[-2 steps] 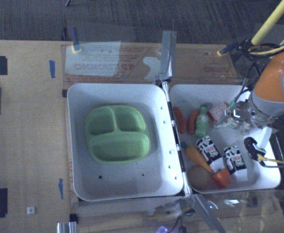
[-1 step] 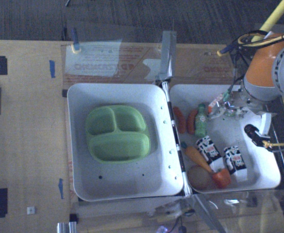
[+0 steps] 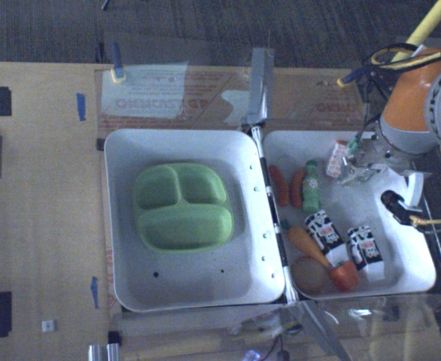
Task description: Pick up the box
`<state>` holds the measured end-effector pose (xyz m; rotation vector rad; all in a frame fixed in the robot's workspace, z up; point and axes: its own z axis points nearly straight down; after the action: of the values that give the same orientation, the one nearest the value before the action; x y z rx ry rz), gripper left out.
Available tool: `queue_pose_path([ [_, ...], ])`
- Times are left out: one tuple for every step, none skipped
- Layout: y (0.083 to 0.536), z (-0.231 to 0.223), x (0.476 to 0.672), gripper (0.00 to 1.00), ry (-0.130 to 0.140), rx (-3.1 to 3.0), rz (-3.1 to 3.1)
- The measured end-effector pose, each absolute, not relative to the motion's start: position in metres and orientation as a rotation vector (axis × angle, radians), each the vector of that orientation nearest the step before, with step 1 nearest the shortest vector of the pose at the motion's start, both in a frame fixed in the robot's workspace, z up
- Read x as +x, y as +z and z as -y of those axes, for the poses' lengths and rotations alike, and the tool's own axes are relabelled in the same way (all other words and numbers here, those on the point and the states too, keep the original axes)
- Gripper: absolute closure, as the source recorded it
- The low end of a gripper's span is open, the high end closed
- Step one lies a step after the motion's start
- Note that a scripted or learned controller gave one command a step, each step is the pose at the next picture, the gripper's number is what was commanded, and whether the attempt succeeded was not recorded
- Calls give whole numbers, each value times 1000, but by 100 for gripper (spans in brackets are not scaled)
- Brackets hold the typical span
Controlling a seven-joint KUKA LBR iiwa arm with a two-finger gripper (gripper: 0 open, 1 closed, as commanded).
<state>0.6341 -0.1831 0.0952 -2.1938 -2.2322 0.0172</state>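
The small box (image 3: pixel 336 159), upright with its long axis running toward the right bin (image 3: pixel 424 277)'s far wall, sits just left of the hand (image 3: pixel 362 164), whose grip cannot be told.

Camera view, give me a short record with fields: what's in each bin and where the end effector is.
left bin: green divided plate
right bin: two cow-print milk cartons, green bottle, carrot, small pink-and-white box
end effector: over right bin's far side, beside the box
box: at the end effector's tip, grasp unclear
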Motion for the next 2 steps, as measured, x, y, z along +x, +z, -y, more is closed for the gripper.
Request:
queue_pose_path([
  [198, 85, 591, 100, -1, -2300, 2139],
  [208, 35, 578, 100, 1, -2267, 2172],
])
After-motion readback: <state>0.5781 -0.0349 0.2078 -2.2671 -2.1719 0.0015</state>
